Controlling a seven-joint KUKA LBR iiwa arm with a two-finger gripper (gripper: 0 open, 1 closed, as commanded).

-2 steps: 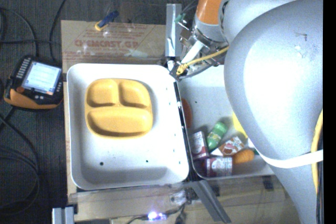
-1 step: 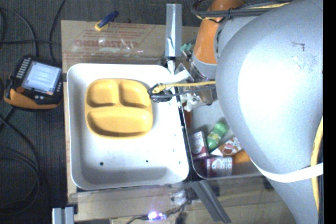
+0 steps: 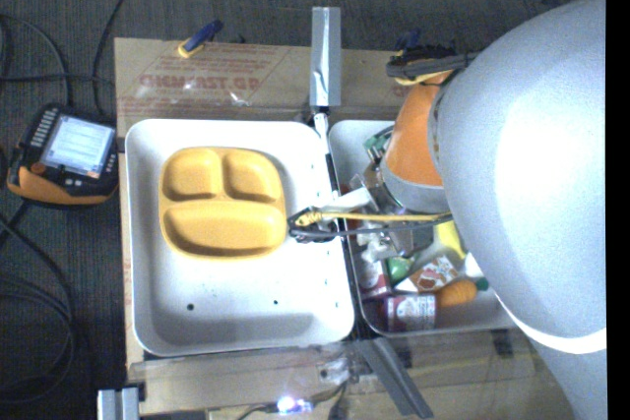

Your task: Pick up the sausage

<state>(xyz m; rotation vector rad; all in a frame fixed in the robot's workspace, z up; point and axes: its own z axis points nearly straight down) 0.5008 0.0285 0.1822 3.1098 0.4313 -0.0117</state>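
A dark reddish-brown sausage-like piece point(image 3: 409, 312) lies at the near end of the right bin point(image 3: 345, 138), among other toy foods. My gripper point(image 3: 376, 211) hangs low over the left side of that bin, just under the orange band of the wrist. It is above and to the left of the reddish piece, apart from it. The big grey arm covers most of the right bin, so much of its contents is hidden.
The left bin point(image 3: 246, 320) holds a yellow divided plate point(image 3: 224, 202) in its far half. An orange carrot-like piece point(image 3: 458, 292), a green-capped item point(image 3: 399, 268) and a small red thing point(image 3: 372, 282) crowd around the reddish piece. A teach pendant point(image 3: 67, 157) sits off the bench at left.
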